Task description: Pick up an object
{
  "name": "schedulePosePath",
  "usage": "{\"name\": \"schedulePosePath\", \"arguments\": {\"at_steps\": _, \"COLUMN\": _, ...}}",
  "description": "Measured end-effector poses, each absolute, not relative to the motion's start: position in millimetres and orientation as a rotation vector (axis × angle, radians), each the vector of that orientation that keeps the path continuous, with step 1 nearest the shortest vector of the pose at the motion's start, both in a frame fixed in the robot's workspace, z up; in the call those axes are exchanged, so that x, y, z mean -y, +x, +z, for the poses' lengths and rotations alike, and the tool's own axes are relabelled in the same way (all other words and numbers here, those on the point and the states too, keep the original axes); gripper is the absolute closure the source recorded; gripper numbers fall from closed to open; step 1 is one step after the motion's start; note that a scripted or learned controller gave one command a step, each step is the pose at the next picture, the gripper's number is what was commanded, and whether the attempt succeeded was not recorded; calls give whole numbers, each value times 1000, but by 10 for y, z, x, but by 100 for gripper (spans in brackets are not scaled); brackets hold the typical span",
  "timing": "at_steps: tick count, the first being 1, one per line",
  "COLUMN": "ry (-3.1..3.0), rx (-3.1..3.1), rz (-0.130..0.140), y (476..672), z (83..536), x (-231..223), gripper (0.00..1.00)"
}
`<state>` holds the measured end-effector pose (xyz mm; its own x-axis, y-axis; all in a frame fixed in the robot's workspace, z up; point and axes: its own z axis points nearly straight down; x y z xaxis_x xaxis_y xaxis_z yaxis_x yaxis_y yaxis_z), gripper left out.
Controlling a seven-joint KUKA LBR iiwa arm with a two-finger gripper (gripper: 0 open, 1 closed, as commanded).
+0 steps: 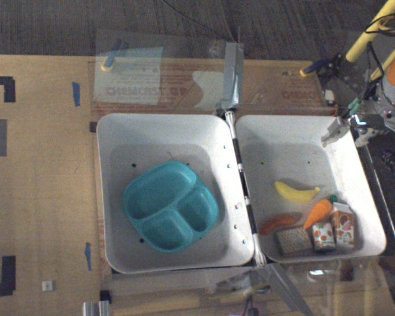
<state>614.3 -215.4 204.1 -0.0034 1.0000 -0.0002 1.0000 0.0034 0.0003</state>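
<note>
Camera view: the gripper [339, 129] hangs over the right bin's [276, 133] upper right rim; finger state cannot be told. Candidate objects sit along the near wall. Select the banana [295, 191], which lies apart; approach vertically, straddling its width.

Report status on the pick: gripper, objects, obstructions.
Gripper over right bin's upper right rim, nothing between fingers. Banana, carrot and cartons clustered at the bin's lower right, untouched. Nothing in the way.
</note>
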Motion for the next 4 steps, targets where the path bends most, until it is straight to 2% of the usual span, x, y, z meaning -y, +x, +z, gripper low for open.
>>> {"name": "schedulePosePath", "arguments": {"at_steps": 1, "ry": 2241, "rx": -2203, "rz": -1, "y": 5691, "z": 1085, "x": 1813, "gripper": 0}}
{"name": "schedulePosePath", "arguments": {"at_steps": 2, "ry": 2029, "rx": -2390, "rz": 10, "y": 5051, "z": 882, "x": 1661, "gripper": 0}}
{"name": "schedulePosePath", "arguments": {"at_steps": 3, "ry": 2035, "rx": -2376, "rz": 15, "y": 5060, "z": 997, "x": 1700, "gripper": 100}}
{"name": "schedulePosePath", "arguments": {"at_steps": 4, "ry": 2042, "rx": -2385, "rz": 1, "y": 5281, "z": 1991, "x": 1212, "gripper": 100}}
